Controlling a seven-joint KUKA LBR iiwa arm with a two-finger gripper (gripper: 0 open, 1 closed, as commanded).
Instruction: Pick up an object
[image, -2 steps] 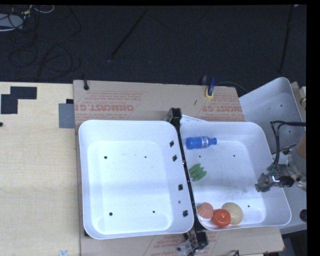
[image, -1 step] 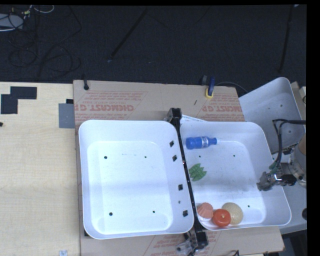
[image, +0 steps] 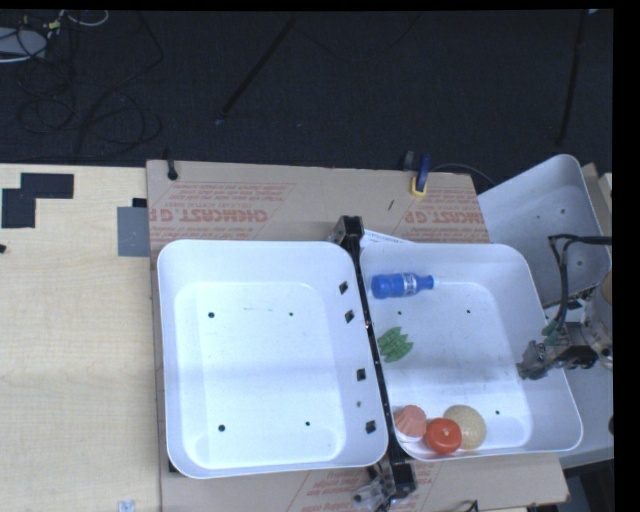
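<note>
My tool (image: 540, 358) is sitting at the right edge of the frame, over the right wall of the right bin (image: 520, 265). It is small and dark from here, so I cannot tell how it is set, and I am not seeing anything in it.

The things I could pick are all lying in the right bin. A blue bottle (image: 402, 285) is lying on its side near the top. A green leaf (image: 395, 345) is lying a little below it. Down in the lower corner, a pink ball (image: 410, 421), a red ball (image: 443, 435) and a yellow ball (image: 465, 425) are crowding together, touching.

I think the balls are the tricky ones. They are packed tight and close to the bin wall, so my tool could bump the wall or push one ball away. The bottle could roll. The leaf is flat and may slip.

The middle of the right bin is giving me plenty of room. The left bin (image: 180, 300) is sitting beside it on the table (image: 70, 330).
</note>
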